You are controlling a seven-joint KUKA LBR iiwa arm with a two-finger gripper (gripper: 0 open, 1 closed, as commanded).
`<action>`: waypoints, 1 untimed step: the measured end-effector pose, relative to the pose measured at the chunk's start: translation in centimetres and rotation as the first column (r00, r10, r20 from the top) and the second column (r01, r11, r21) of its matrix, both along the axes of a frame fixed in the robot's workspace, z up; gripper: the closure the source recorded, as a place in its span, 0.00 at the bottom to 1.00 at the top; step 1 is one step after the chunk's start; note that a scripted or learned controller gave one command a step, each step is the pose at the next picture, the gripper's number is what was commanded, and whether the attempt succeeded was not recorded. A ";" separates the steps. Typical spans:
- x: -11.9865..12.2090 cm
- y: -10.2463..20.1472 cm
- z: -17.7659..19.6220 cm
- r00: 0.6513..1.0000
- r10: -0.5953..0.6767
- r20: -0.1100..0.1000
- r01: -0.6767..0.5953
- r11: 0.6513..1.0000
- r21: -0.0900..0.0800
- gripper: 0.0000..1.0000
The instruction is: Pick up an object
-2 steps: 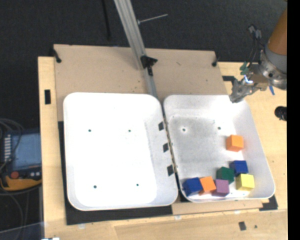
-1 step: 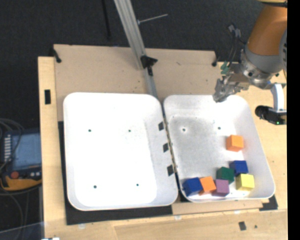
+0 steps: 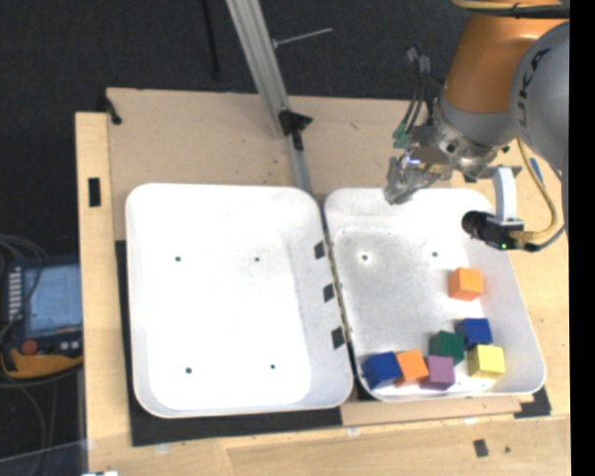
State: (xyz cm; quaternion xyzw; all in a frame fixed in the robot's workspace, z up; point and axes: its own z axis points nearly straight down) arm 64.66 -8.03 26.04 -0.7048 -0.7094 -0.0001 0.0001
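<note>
While the pincer (image 3: pixel 405 184), grip state unclear, hovers at the right bin's (image 3: pixel 397 266) far rim, blocks (image 3: pixel 436 360) crowd its near edge.

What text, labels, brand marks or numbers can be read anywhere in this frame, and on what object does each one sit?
No text reads clearly anywhere.
The grey arm link beside the orange band carries dark lettering, cut off at the frame edge and too blurred to quote.
The blue-screened handheld control pendant at the left shows a lit display and buttons, too small to read.
The coloured cubes and the two white bins bear no visible markings.
</note>
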 end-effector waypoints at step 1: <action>0.8 5.4 0.7 1.000 0.001 0.002 -0.001 1.000 0.000 1.00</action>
